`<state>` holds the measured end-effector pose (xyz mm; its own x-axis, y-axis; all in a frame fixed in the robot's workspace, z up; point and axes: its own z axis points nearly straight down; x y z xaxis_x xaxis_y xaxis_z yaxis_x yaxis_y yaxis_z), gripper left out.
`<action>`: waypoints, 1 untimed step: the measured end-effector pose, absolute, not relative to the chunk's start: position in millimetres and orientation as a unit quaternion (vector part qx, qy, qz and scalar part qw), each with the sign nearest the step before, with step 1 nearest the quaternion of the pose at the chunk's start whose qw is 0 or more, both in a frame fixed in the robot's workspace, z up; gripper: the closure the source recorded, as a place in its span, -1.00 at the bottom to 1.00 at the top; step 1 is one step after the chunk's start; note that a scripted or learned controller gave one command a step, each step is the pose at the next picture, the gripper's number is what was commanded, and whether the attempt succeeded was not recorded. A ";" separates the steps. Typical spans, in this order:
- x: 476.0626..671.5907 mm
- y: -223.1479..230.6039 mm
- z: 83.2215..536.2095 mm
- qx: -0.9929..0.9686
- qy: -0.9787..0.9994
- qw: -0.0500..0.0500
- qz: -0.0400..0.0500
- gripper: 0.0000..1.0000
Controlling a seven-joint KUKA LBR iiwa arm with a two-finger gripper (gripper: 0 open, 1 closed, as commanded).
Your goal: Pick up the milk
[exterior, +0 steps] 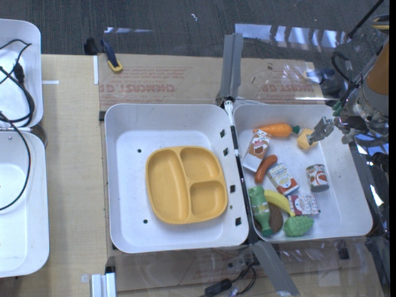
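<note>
The milk (258, 149), a small white carton with a red and orange label, lies tilted in the upper left part of the right bin (356, 184), beside the divider. My gripper (321, 130) hangs over the bin's upper right area, right next to a yellow cheese wedge (304, 140). It is about a hand's width to the right of the milk and not touching it. A carrot (275, 130) lies between the gripper and the milk.
Also in the right bin are a sausage (266, 167), two more small cartons (283, 179) (304, 205), a can (317, 177), a banana (277, 200), a green bottle (259, 210) and a green leafy item (298, 226). A yellow divided plate (185, 184) sits in the left bin (124, 166).
</note>
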<state>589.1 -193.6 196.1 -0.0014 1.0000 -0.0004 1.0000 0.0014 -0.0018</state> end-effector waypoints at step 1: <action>632.3 -127.9 130.1 -0.753 -0.659 0.001 0.001 -1.00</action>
